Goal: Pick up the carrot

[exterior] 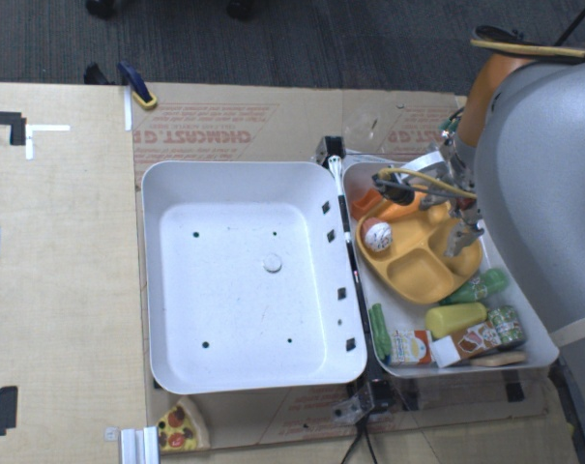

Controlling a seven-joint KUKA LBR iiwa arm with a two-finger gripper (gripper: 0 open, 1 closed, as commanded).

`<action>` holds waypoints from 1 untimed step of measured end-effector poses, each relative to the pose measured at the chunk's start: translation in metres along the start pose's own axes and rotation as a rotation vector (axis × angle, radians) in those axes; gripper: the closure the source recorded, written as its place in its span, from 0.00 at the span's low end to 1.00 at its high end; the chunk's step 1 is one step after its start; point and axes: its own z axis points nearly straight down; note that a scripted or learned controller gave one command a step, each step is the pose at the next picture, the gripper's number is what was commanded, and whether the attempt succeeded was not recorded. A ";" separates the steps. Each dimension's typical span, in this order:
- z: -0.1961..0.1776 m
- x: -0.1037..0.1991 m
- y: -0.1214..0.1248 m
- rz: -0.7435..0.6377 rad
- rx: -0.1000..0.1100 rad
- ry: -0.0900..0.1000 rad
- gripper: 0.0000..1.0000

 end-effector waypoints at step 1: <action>0.026 -0.019 -0.014 0.002 0.011 0.024 0.00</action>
